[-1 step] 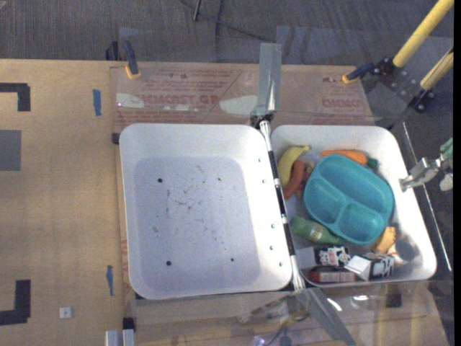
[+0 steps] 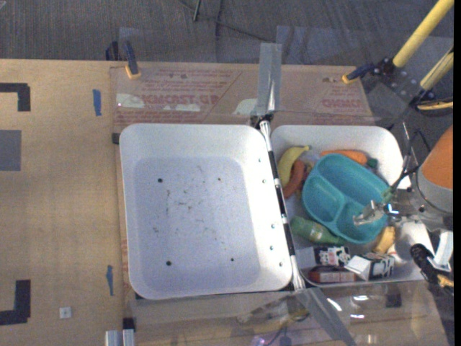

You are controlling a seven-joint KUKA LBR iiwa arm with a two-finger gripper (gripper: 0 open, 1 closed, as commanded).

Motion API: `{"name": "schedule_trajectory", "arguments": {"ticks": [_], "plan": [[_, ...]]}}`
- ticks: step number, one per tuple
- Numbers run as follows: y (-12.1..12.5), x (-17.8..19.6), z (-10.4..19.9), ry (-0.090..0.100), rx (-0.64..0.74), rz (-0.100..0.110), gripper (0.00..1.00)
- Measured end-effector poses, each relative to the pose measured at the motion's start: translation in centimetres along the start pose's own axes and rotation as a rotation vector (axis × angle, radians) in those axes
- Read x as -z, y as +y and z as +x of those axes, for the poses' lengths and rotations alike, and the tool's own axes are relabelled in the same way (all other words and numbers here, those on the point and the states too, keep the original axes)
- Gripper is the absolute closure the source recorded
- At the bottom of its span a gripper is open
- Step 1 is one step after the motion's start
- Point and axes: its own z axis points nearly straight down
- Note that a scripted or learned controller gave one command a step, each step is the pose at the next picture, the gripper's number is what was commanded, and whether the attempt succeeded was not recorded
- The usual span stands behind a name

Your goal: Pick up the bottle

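Observation:
A green bottle (image 2: 312, 230) lies on its side in the right bin (image 2: 392, 141), at the lower left edge of a teal divided plate (image 2: 342, 193) that partly covers it. My gripper (image 2: 373, 214) hangs over the lower right part of that plate, to the right of the bottle and apart from it. Nothing shows held in it. The arm with its orange band (image 2: 441, 166) comes in from the right edge.
The right bin also holds a banana (image 2: 289, 161), an orange carrot (image 2: 347, 154), a small black-and-white carton (image 2: 330, 255), a white box (image 2: 374, 265) and a dark red tube (image 2: 333, 274) along the front wall. The left bin (image 2: 130, 193) stands beside it.

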Motion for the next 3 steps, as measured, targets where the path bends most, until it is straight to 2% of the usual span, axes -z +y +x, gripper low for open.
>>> {"name": "schedule_trajectory", "arguments": {"ticks": [1,3], "plan": [[5.0,0.2,1.6,-0.011,0.208,0.002,0.00],[8.4,-0.7,3.3,-0.004,0.134,0.038,0.00]]}}
